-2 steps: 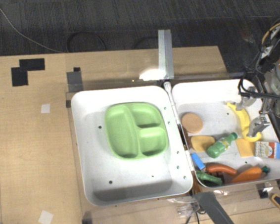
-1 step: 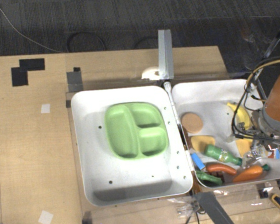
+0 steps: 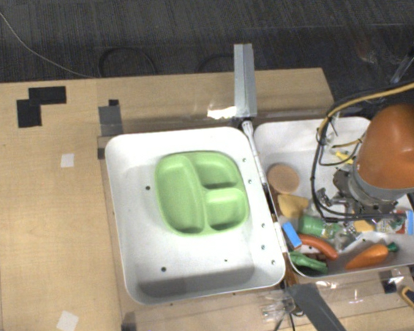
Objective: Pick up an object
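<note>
Left bin (image 3: 134, 205): green divided tray (image 3: 199, 191). Right bin (image 3: 285, 139): toy clutter. End effector (image 3: 356, 219) state unclear.

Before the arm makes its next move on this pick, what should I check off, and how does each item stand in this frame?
1. Claw is over the right bin, above the clutter: ok.
2. Objects within reach: orange carrot-like piece, green item, blue piece, brown round disc: ok.
3. An object held in the claw: cannot tell, the wrist hides it.
4. Cables clear of the pile: cannot tell.
5. Left bin holds the green divided tray, away from the arm: ok.
</note>
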Tool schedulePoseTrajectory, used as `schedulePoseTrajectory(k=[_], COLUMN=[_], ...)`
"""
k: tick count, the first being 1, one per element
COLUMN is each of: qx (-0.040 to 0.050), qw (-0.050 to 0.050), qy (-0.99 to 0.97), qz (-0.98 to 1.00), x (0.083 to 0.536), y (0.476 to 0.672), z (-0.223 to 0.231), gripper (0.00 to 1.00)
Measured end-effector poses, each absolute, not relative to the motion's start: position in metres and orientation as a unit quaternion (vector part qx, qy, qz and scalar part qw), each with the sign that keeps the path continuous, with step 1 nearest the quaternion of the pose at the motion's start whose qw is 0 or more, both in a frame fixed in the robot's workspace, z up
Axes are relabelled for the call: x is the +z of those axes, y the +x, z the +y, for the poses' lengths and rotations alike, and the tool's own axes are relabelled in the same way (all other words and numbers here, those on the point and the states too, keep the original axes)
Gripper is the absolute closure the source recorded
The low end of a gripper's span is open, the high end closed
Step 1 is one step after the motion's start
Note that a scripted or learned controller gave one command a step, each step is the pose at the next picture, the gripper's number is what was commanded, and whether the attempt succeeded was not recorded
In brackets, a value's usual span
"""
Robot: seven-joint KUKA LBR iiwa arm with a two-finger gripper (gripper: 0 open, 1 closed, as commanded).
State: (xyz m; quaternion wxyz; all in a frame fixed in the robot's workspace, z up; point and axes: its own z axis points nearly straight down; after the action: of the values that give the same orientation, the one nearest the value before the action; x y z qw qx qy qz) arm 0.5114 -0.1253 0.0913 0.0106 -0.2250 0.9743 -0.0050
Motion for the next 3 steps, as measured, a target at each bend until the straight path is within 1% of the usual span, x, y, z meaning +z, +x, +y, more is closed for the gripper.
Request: schedulePoseTrajectory(k=[1,2,3], qx=[-0.0019,-0.0036,-0.0033], qw=[0.004,0.007,0.004], qy=[-0.307,-0.342,-0.342], qz=[0.952,0.94,0.94], x=[0.129,0.091,0.13], y=[0.553,0.521,0.549], z=[-0.179,-0.13,-0.203], gripper=[0.0,0.0,0.0])
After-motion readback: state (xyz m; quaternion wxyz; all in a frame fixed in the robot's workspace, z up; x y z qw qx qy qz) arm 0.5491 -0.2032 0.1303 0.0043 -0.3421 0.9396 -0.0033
